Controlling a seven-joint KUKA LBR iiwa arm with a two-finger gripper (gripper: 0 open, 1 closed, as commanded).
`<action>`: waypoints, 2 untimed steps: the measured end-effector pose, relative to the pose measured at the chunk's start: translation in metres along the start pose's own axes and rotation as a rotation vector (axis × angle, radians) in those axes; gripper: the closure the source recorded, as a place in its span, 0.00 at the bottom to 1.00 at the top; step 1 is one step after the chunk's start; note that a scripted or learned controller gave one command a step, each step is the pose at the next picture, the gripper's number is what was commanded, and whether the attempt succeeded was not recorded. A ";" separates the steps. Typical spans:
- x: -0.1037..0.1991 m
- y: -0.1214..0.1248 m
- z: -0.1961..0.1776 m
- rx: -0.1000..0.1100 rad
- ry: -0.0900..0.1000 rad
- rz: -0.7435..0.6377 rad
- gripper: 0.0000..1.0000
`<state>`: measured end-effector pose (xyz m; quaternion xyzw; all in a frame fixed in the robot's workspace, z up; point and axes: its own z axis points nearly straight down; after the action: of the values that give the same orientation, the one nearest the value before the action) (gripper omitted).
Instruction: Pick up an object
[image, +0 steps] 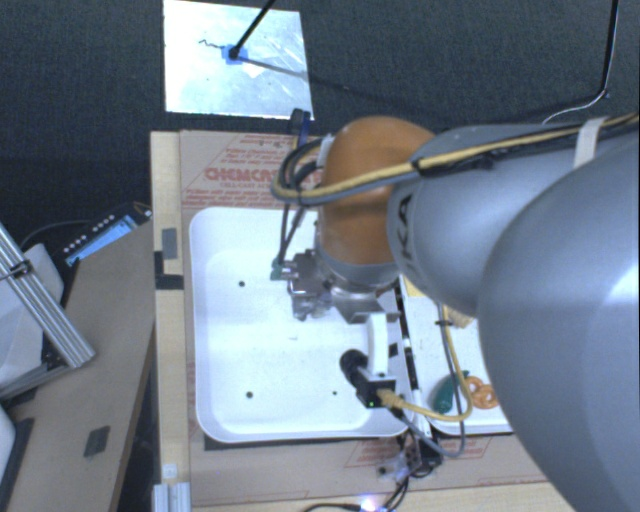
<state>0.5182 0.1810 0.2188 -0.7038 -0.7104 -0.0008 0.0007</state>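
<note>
— Arm (540, 250), grey, lies nearest the lens and reaches in from the right. What sits at its end?

— Camera view: an orange band (365, 190) caps the wrist. Below it the gripper (310, 290) hangs over the left bin (215, 300), near that bin's right side. The wrist hides the working end, so whether the gripper is open or closed cannot be told. Nothing can be seen held in it.

— Where are the things to pick?

— In the right bin (480, 425), low in the frame, lie an orange piece (482, 393) and a green piece (443, 402), just beside each other and partly hidden by the arm. The left bin shows a white floor with a few dark specks (242, 284), too small to identify.

— Which step is in hand?

— By judgement, the approach. The gripper stands over the left bin, well apart from the two coloured pieces, and no grasp has been made.

— What does the next move call for?

— A target must be chosen first. If it is one of the coloured pieces, the gripper must cross the wall between the bins to the right and come down with its opening straddling the piece. The pieces lie close together near the front rim, so a clean descent on one of them alone is likely to be awkward.
</note>
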 end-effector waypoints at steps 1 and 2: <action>0.031 -0.032 -0.105 -0.009 0.005 -0.001 1.00; 0.029 -0.030 -0.110 -0.003 0.000 0.001 1.00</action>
<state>0.4874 0.2091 0.3289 -0.7041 -0.7101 -0.0016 -0.0005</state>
